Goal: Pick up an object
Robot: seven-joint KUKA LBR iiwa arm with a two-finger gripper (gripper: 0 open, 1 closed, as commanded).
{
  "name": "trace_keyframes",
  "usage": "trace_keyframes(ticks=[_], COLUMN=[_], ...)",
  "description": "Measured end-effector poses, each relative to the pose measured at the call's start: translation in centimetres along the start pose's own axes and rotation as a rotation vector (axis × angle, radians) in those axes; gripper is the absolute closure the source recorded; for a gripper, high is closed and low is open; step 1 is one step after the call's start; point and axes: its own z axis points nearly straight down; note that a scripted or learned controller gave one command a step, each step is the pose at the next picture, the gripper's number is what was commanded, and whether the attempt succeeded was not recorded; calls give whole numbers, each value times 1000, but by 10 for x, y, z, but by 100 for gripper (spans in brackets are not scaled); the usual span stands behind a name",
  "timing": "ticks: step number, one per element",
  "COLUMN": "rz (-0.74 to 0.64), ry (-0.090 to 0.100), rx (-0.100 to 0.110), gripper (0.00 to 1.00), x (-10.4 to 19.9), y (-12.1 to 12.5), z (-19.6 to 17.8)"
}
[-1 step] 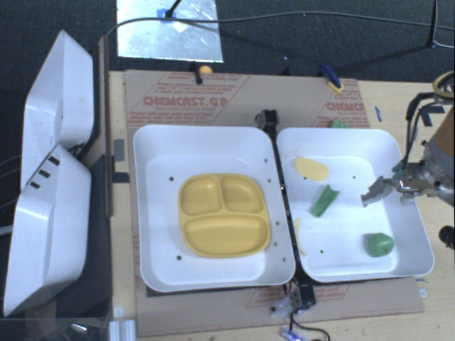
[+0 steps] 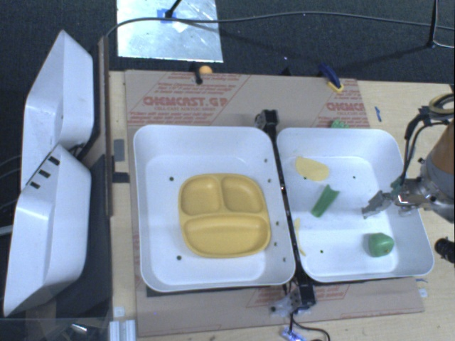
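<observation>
Red print reading "CHEMCAST" followed by "G P" stands on the brown cardboard sheet (image 2: 234, 98) under the bins, at 12 o'clock from the left bin (image 2: 153, 148). The same print repeats at 12 o'clock from the right bin (image 2: 384, 144), partly cut off. The smaller red lines are too blurred to read.

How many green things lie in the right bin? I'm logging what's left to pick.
2: a green stick mid-bin, and a green block near the front right corner.
</observation>
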Motion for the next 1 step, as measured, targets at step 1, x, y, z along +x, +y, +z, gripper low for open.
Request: trace_keyframes(ticks=[1], rz=[-3], ry=[-2], rx=[-6], gripper=[100], x=[1], y=[2], z=[-13])
